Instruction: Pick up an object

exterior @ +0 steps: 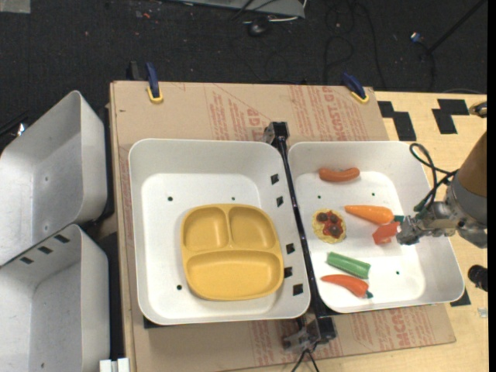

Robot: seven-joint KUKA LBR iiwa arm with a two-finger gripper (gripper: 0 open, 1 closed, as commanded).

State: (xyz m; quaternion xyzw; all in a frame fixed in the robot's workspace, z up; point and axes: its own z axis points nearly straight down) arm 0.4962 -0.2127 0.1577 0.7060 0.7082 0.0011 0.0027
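So the gripper (pixel 403 232) sits by the right bin's (pixel 434 285) right wall, touching a small red toy (pixel 384 234); can't tell if it's grasping. Carrot (pixel 369 213) just above, sausage (pixel 339 174) near the far edge. Yellow divided plate (pixel 231 251) fills the left bin (pixel 155 208).

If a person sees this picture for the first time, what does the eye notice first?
Probably the yellow tray, lying alone in the left bin. Next, the bright toy foods in the right bin: a sausage, a carrot, a small pizza, a green pod and a red pepper. The gripper reaches in from the right, beside a red piece.
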